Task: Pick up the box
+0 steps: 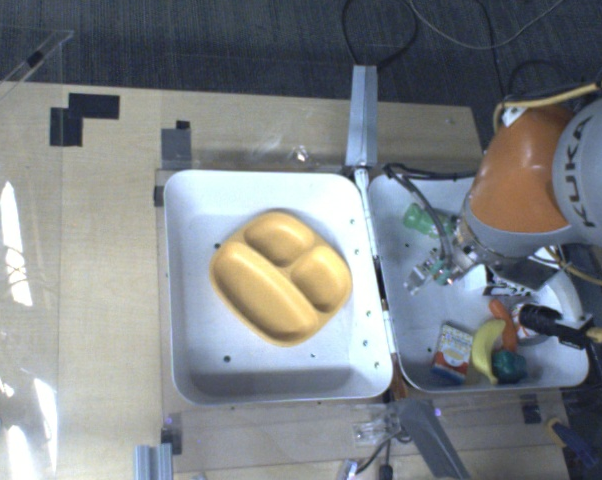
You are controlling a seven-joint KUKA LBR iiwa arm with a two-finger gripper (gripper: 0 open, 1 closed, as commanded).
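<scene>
The box (451, 353) lies in the right bin (571, 373) beside a banana (484, 349); the gripper's (443, 266) grip state cannot be told.

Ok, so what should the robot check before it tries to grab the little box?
1. Box in sight in the right bin: ok.
2. Box free of neighbours: not ok, the banana lies against it.
3. Arm over the correct bin: ok, it hangs over the right bin.
4. Arm directly above the box: not ok, the box sits nearer the bin's front edge.
5. Gripper ready: cannot tell, the arm covers it.
6. Left bin involved: ok, it holds just the yellow bread-shaped toy.
</scene>
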